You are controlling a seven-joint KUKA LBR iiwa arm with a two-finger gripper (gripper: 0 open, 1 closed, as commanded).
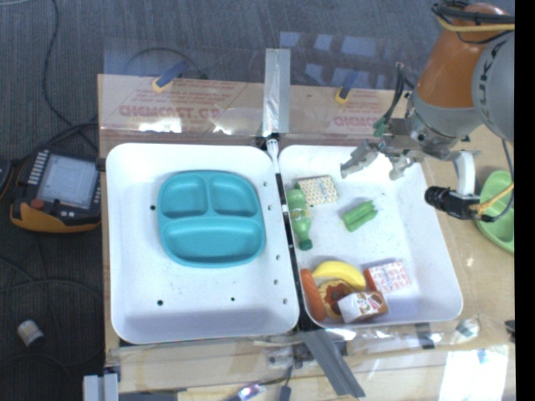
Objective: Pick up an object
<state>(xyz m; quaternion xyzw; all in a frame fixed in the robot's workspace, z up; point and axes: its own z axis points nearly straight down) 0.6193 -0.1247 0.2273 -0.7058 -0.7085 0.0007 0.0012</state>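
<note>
My gripper point(378, 164) hangs over the far part of the right bin point(422, 224), fingers spread open with nothing between them. Just below it lie a small green block point(359, 215) and a pale patterned packet point(318, 190). A green bottle point(298, 215) lies along the bin's left wall. At the near end sit a yellow banana point(336, 272), a red carton point(361, 305), a red-and-white box point(389, 276) and an orange-red item point(310, 293).
The left bin point(142, 299) holds a teal divided plate point(211, 217). A clear wall with tape stands behind both bins point(276, 90). A handheld pendant point(58, 190) lies on the floor at left. A green object point(501, 211) sits at the right edge.
</note>
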